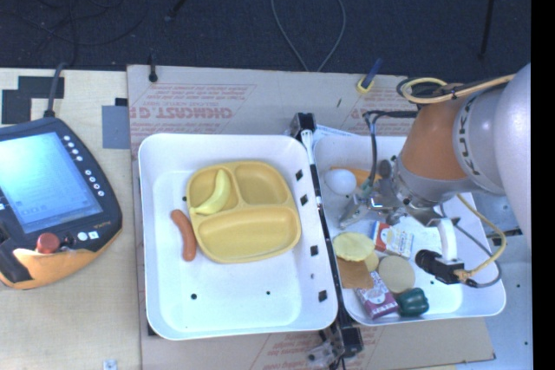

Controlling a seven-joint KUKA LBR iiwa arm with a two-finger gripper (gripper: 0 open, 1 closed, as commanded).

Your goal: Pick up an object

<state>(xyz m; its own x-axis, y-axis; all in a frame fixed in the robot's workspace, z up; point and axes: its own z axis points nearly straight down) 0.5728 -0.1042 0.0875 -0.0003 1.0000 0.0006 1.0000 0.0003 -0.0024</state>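
Jaws hang low in the bin on the view's right, tucked under the wrist so that you cannot tell whether they stand wide or narrow; nothing can be seen gripped. Your arm point(473, 143) reaches in across the table point(69, 316), above the right bin point(477, 292). The left bin point(165, 282) sits alongside and holds a yellow divided plate point(247, 230). A sausage point(185, 236) lies on that bin's floor just beside the plate, and a banana point(212, 195) rests in the plate's upper-left compartment. Whatever is to be picked most likely lies in the right bin's clutter. A white ball point(341, 181) sits just beside the jaws toward the left bin, and a red-and-white carton point(395, 236) lies right below the wrist. A yellow disc point(354, 246), a brown slab point(354, 273), a tan round point(396, 273), a maroon packet point(377, 301) and a green pepper point(412, 301) crowd the near end. The danger is that crowding. A closing grip could catch two pieces, or nudge the ball so it rolls clear. It could also pinch the flat carton by an edge and lose it on the lift.
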